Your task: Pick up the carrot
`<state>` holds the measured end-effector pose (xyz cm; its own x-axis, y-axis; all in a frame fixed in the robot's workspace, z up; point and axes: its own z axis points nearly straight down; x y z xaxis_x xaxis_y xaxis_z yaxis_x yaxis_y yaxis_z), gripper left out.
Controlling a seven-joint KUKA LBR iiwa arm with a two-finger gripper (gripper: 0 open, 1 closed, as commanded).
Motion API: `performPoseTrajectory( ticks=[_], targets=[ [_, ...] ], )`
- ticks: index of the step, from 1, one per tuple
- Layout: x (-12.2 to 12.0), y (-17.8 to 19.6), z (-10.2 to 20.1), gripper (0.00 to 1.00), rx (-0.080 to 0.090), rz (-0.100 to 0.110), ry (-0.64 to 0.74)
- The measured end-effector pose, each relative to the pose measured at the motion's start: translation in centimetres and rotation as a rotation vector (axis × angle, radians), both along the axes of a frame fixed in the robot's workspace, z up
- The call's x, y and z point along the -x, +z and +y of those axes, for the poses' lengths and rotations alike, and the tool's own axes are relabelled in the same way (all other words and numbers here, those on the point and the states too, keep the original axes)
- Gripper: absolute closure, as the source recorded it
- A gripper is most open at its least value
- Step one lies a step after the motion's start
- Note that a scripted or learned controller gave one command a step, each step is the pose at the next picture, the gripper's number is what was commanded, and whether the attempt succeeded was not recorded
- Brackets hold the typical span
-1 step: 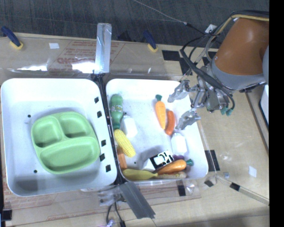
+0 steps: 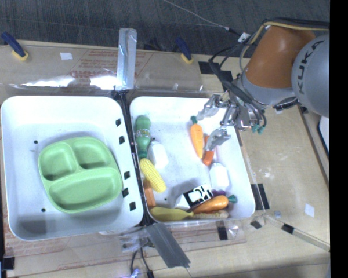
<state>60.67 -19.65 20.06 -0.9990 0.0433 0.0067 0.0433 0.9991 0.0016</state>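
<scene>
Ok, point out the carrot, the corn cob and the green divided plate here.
carrot [image 2: 196, 139]: camera view, middle of its orange body.
corn cob [image 2: 152, 175]: camera view, middle of the yellow kernels.
green divided plate [image 2: 79, 197]: camera view, floor of its large front compartment.

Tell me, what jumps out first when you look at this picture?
The green divided plate sits alone in the left bin. The right bin is crowded with toy food: a carrot, a corn cob, a green bottle. The gripper hangs over that bin's right side, near the carrot.

Robotics lab: taped bench [image 2: 278, 172], clamps [image 2: 14, 46].
</scene>
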Motion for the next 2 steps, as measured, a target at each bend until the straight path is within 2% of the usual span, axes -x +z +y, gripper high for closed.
performPoseTrajectory(
  ticks=[1, 2],
  targets=[
    [-2.8, -11.1, 0.8, 0.0, 0.001, -0.004, -0.024],
    [-3.1, -9.7, 1.0, 1.0, 0.003, -0.012, -0.016]
  ],
)
